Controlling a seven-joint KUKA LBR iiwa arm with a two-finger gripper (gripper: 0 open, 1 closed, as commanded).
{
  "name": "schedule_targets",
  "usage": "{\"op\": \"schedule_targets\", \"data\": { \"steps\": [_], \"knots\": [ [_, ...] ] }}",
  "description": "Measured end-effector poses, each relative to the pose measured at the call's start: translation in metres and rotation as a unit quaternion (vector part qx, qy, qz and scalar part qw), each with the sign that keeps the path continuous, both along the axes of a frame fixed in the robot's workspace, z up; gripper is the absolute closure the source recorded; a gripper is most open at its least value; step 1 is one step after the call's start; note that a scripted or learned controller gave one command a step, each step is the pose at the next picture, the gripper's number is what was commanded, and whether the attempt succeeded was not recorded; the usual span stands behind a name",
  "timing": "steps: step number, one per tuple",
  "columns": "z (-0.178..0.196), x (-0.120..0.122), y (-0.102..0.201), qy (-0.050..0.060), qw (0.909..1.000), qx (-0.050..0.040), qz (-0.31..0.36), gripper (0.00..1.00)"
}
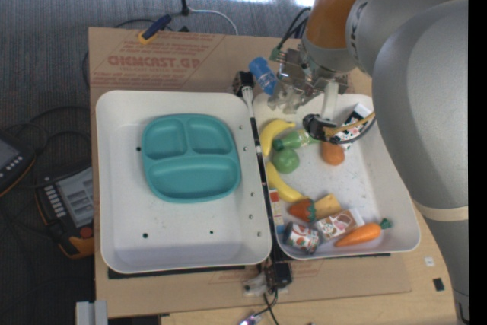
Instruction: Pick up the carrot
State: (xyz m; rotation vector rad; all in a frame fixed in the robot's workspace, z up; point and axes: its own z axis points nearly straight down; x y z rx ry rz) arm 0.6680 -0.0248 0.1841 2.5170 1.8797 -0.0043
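Near the right bin's (396, 186) front right corner lies the carrot (359, 234), beside a small carton (335, 225). Over that bin's far edge hangs the gripper (303, 95); whether its fingers are released or clenched cannot be told.

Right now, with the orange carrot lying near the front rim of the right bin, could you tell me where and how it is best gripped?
Grip the orange carrot with the green tip at mid-body, coming straight down, fingers closing across its narrow width. It lies flat, long axis roughly left-right, green end right. A small printed carton crowds its left end and the white bin's rim runs just in front, so the middle probably offers most room.
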Motion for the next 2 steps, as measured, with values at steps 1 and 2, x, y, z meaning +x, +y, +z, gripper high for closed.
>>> {"op": "schedule_targets", "data": {
  "steps": [1,2],
  "knots": [
    [0.0033,0.0001,0.0213,0.000,0.9937,0.0004,0.112,1.00],
    [0.0000,0.0000,0.0168,0.000,0.9675,0.0007,0.253,1.00]
  ]
}}
